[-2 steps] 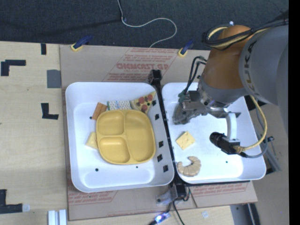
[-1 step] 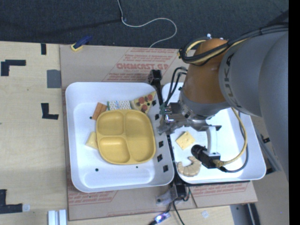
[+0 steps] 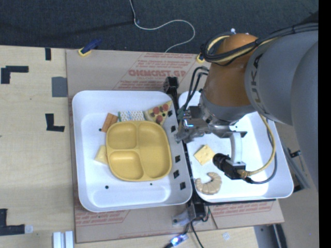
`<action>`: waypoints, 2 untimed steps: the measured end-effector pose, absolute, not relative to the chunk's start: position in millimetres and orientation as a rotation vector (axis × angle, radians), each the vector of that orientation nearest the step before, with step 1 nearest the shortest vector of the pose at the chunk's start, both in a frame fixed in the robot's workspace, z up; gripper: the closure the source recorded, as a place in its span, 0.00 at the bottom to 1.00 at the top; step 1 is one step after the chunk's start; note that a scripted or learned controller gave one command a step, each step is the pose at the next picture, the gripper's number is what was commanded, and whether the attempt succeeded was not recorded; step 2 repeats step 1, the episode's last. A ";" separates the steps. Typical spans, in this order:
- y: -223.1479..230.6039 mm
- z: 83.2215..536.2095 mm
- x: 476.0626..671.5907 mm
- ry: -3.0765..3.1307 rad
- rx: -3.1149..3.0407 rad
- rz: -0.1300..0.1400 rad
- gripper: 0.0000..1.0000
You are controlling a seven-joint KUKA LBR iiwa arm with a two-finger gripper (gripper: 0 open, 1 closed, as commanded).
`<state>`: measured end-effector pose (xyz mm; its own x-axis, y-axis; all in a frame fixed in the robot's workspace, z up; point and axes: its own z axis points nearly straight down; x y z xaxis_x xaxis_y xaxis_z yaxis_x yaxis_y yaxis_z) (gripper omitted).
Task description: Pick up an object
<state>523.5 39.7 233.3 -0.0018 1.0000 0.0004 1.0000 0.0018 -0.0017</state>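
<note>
Two white bins (image 3: 85,138) sit on the desk; the tool (image 3: 187,130) hangs over the right bin's left edge, its spread hidden, near the cheese wedge (image 3: 203,154).

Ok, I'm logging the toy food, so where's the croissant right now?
The croissant lies in the right bin, near its front left corner, just below the cheese wedge.

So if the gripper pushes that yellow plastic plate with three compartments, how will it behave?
The yellow three-compartment plastic plate looks rigid, so it would probably slide whole rather than flex. It seems thin and light, resting partly on small items, so it may rock or tip. Its broad, shallow shape fills much of the left white bin, so it would soon meet a wall.
</note>
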 end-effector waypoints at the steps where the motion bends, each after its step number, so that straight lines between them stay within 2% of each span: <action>1: 36.9 214.6 512.5 -2.220 -2.219 0.007 1.00; 2: 36.9 214.6 512.5 -2.220 -2.219 0.007 1.00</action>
